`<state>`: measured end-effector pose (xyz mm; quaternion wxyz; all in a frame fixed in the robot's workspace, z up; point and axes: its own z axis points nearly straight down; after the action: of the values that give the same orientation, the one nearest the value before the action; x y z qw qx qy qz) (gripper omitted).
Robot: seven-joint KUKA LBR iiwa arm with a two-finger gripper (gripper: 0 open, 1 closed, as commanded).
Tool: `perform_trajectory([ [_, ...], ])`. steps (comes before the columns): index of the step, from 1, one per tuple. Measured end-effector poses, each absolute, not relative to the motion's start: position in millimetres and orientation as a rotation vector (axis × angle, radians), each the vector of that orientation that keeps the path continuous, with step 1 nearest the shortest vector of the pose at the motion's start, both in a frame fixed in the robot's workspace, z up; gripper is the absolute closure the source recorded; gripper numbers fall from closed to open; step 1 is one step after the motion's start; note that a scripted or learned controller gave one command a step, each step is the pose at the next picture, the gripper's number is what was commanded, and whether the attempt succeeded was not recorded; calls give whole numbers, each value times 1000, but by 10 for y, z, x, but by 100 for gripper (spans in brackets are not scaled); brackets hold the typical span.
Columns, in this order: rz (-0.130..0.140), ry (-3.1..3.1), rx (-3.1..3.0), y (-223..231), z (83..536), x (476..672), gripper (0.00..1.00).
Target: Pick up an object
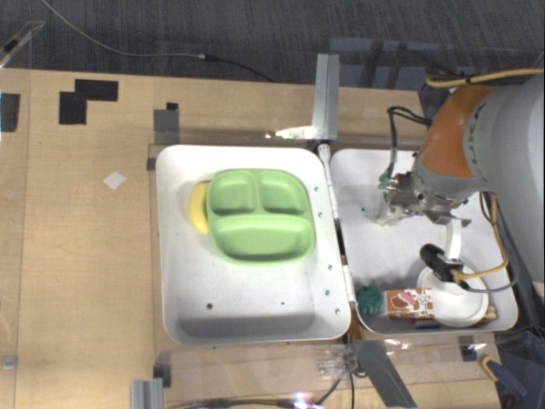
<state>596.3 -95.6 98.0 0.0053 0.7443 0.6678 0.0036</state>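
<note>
Gripper (392, 210) is seen low over the right bin (368, 250), in its upper middle, above bare white floor. Open or closed state cannot be told from this angle. Nothing is seen held.

Pickable items in the right bin, all grouped along the near wall:
- small carton (411, 303): red and white, printed faces, laid on its side, near-wall centre.
- dark green lump (369, 299): small, rounded, matte, set in the near left corner, just beside the carton's left end. Contact between the two cannot be confirmed.
- white bowl (461, 308): round, plain, near right corner, at the carton's right end and partly covered by robot hardware.

All three are located well apart from the gripper, on the near side of it.

Left bin (170, 262):
- green tray (258, 214): light green, rounded rectangle, three compartments (two small at the far side, one wide at the near side), placed flat in the far half.
- yellow item (198, 209): curved, tucked against and partly under the tray's left edge. Exact type cannot be told.
</note>
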Motion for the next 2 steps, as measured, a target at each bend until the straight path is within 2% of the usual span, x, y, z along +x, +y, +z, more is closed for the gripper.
perform_trajectory([
  [1, 10, 2091, 2330, -955, 978, 5962, 0],
  [2, 11, 2101, 2320, -950, 1069, 5979, 100],
])
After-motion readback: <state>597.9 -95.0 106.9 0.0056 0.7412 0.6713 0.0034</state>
